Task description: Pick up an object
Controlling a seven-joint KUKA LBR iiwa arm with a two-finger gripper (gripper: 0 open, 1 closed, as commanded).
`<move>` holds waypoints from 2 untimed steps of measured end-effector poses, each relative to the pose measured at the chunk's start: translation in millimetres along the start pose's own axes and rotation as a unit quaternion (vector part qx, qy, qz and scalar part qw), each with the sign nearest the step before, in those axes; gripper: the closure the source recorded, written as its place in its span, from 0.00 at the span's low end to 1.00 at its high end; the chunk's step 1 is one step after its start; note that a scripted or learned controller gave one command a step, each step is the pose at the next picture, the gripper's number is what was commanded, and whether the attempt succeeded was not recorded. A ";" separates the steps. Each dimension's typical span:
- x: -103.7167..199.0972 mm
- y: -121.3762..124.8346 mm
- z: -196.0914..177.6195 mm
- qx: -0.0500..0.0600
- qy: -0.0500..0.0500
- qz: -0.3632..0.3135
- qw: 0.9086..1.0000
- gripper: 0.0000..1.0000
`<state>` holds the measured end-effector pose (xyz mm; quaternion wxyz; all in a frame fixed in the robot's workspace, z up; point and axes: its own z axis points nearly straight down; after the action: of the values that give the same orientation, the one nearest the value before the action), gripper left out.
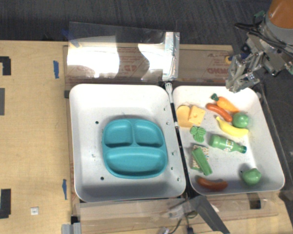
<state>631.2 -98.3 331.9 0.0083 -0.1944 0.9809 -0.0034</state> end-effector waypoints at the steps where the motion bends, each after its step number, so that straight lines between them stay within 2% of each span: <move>1: -49.8 38.6 57.7 -0.005 0.007 0.122 0.993 1.00; 2: 57.4 21.1 80.8 -0.004 0.006 0.022 1.000 1.00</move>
<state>571.6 -101.0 250.0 0.0015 -0.1727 0.9850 -0.0004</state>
